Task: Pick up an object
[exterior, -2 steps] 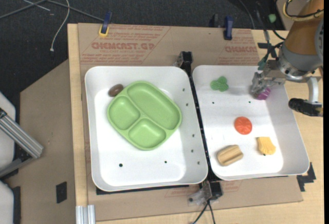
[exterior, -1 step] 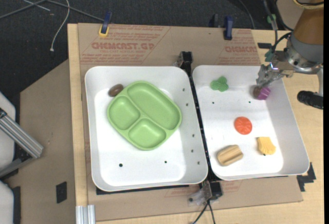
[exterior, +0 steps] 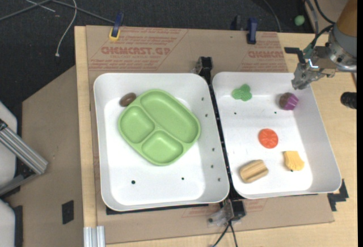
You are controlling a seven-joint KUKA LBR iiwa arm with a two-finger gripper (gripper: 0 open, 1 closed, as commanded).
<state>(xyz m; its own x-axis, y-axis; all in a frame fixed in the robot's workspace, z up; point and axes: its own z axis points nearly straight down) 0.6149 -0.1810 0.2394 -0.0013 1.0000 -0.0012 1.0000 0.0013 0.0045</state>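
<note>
The gripper [exterior: 301, 80] is seen hanging over the far right corner of the right bin [exterior: 323, 144], nothing held between its fingers; how far they are parted cannot be told. The purple piece [exterior: 289, 101] lies just below it, close to the bin's right wall. A straight descent is called for, centred on the piece, with the wall kept clear. The orange disc [exterior: 269, 137] sits nearer mid-bin.

Both white bins [exterior: 108, 144] smooth, semi-glossy, plastic in look. Green divided tray [exterior: 159, 126] matt moulded plastic. Bench board [exterior: 170, 50] matt brown cardboard, printed in red. Floor carpet [exterior: 51, 42] dark, rough-textured. Gripper [exterior: 301, 79] bare metal, dull sheen. Clamps [exterior: 117, 26] blue plastic.
</note>
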